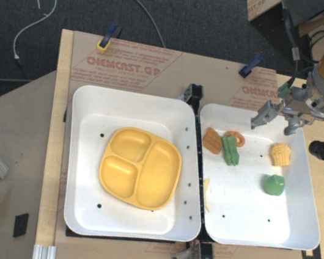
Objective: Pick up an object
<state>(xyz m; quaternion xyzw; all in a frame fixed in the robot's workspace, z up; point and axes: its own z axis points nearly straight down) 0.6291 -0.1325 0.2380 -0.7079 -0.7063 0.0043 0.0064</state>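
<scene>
The jaws of the grey metal gripper [277,119] are spread apart and held above the shallow white right bin [293,232], ready for grabbing.

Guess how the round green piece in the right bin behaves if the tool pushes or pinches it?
The green piece looks rounded and smooth, so a push would probably roll it across the right bin. It lies apart from the other items, so nothing would stop it early. Likely a light toy; a pinch off centre may squirt it out of the tool.

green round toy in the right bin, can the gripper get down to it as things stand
Probably yes: the green round toy lies alone in the right bin, nothing over it, and the open gripper hovers at the bin's far edge.
</scene>
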